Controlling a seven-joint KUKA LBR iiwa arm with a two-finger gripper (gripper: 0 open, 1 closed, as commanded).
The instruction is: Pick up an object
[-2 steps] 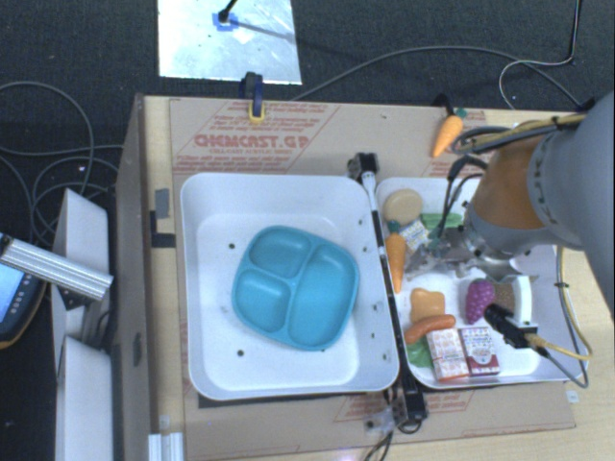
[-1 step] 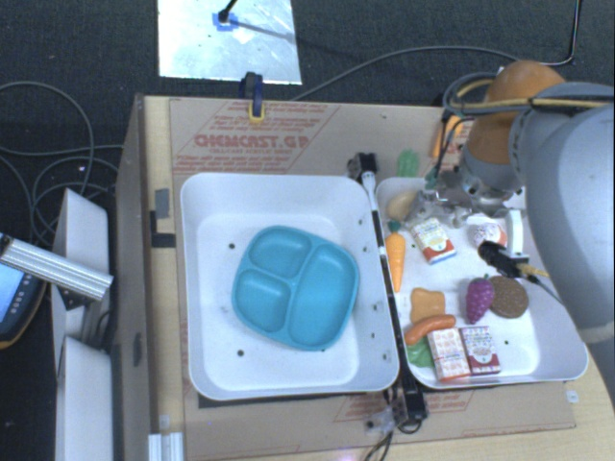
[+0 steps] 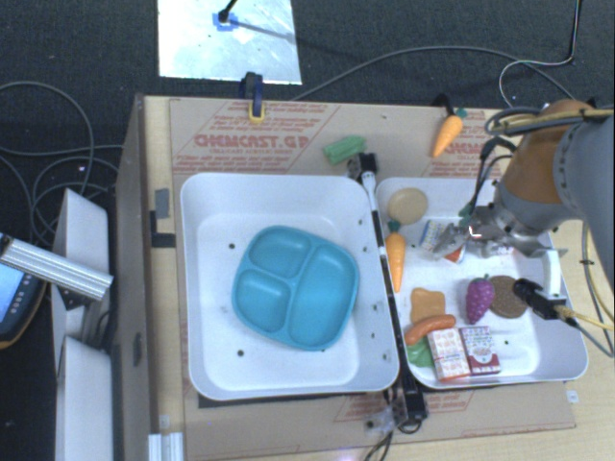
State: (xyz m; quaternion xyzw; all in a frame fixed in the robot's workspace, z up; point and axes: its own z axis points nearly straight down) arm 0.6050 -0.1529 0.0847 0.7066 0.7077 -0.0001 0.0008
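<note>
So there I was with my arm (image 3: 553,176) reaching in from the right, wrist down over the far part of the right bin (image 3: 567,358), and my gripper (image 3: 468,238) was sitting low among some clutter near the bin's middle. Honestly I couldn't tell whether it was apart or together: the metal bits blurred into whatever shiny thing (image 3: 440,236) lay just under them, and nothing was plainly caught in it, so I wasn't counting that as a grab.

Plenty to choose from in that bin. A round beige piece (image 3: 407,204) was at the far left corner, a carrot (image 3: 395,258) lay along the left wall, a bunch of purple grapes (image 3: 479,298) sat just near of my gripper with a brown round thing (image 3: 507,298) touching its right side. Closer to the near edge were an orange slab (image 3: 428,304), a sausage (image 3: 430,328), something green (image 3: 417,352) and two small red-and-white boxes (image 3: 465,353). The left bin (image 3: 207,353) had the blue divided plate (image 3: 294,284) in it, which looked too wide and flat to bother with.

My take on doing it well: the stuff was packed tight, so I figured the trick was to commit to one item with free space on two sides. The grapes looked lumpy and likely to roll, so I'd have squeezed across their narrow width, come straight down, then lifted slowly to check that something actually came up.
</note>
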